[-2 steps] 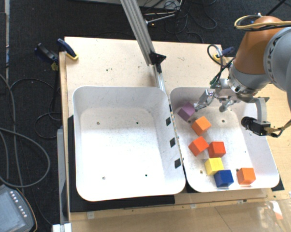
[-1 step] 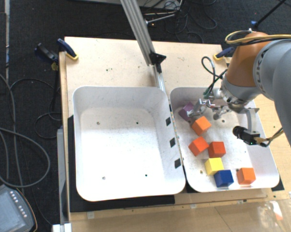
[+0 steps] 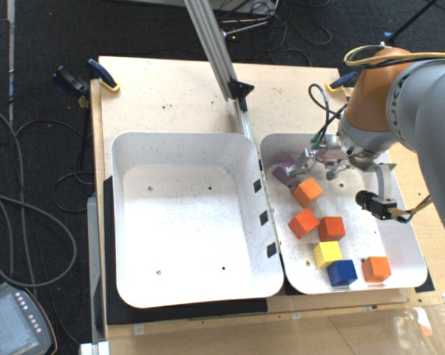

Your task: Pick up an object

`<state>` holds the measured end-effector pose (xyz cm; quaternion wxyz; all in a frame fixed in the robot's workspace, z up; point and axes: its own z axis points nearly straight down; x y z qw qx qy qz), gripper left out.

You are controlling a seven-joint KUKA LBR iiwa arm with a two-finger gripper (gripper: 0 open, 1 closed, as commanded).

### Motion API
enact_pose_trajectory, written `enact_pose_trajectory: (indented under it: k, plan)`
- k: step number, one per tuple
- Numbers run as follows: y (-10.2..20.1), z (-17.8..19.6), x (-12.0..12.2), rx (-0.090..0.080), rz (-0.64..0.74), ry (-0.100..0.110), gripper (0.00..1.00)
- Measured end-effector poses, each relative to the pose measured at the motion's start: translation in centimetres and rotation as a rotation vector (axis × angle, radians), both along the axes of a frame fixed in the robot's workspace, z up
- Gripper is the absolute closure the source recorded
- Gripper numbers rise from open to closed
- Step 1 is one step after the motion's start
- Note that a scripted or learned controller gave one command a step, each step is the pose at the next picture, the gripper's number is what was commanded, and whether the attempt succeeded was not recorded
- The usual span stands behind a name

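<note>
A: Start with the big things. What is on the surface [image 3: 171, 87]?

B: Two white bins. The left bin [image 3: 182, 213] and the right bin [image 3: 400, 257] sit side by side, and all the blocks lie in the right one.

A: And the arm [image 3: 407, 87]?

B: It reaches in over the right bin's far edge. The pincer [image 3: 320, 163] hangs near that bin's far-left corner; whether it is apart or together I cannot tell, the wrist hides it.

A: Which block is the likely target?

B: My guess is the upper orange cube [image 3: 307, 191]. It lies just on the near side of the pincer, slightly toward the bin's left wall. A purple block [image 3: 283, 172] sits just beside it, against that wall, close to the pincer too.

A: Any long axis to line up with?

B: None worth naming; it is a cube, turned so its corners point diagonally to the bin's walls.

A: The others?

B: Toward the near edge: another orange cube [image 3: 303, 222], a darker orange cube [image 3: 331, 228], a yellow cube [image 3: 327, 253], a blue cube [image 3: 341, 272] and an orange cube [image 3: 376, 268] by the near-right corner, all well apart from the pincer.
</note>
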<state>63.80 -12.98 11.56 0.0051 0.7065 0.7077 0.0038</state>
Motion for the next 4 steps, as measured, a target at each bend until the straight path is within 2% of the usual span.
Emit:
enact_pose_trajectory:
  k: [1,2,3,4]
  plan:
    - [0.1,0.9,0.1,0.002,-0.001,-0.003,1.0]
    - [0.8,5.6,-0.2,0.001,0.001,0.007,1.0]
    - [0.8,10.9,0.0,0.0,0.001,0.005,1.0]
    - [4.7,11.3,-1.8,0.003,0.004,0.014,1.0]
